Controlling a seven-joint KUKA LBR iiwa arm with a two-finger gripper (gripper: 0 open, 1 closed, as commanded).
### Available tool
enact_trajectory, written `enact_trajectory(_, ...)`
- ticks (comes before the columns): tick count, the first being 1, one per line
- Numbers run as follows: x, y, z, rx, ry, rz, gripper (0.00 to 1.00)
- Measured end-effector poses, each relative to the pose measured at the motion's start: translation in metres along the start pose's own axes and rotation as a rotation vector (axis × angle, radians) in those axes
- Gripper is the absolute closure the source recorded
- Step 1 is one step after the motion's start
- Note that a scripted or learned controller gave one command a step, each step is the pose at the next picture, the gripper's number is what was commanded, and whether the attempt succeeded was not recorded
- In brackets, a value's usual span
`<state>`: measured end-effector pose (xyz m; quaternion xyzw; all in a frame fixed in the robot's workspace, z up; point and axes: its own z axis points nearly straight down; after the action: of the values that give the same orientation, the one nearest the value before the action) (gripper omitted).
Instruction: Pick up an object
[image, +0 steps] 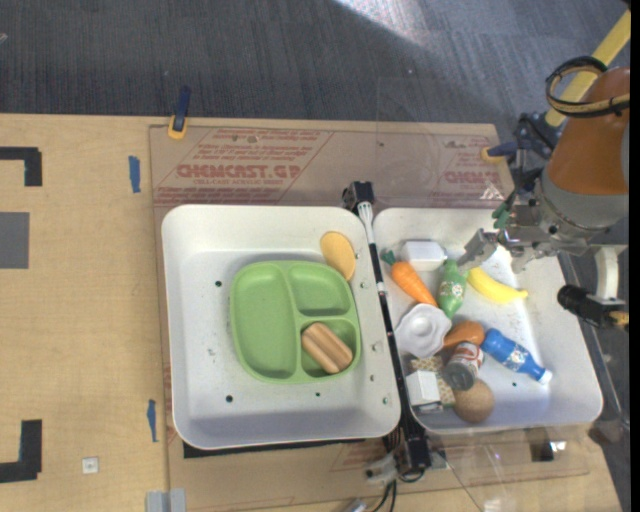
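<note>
Behind both bins, the cardboard sheet (300, 165) carries reddish print, reversed and hard to read. Over the right bin (585, 385) the gripper (497, 238) hangs just above the banana (497, 285), and whether it is released or clenched cannot be told. Left of the banana lie a green bottle (452, 288) and a carrot (413, 282); its blue bottle (516, 355) label is illegible.

you see the arm (590, 150) at the right as a broad orange band over a grey wrist section. black cable loops over the top of the orange part, beside a pale yellow strip. below the grey section the gripper (492, 243) is dark metal with thin silvery parts, and a white link shows at the right edge.
</note>
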<state>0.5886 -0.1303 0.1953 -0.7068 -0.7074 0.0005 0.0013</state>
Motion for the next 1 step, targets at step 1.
enact_trajectory(1, 0.0329, 0.0304, 0.0789, -0.022, -0.012, 0.061, 0.0)
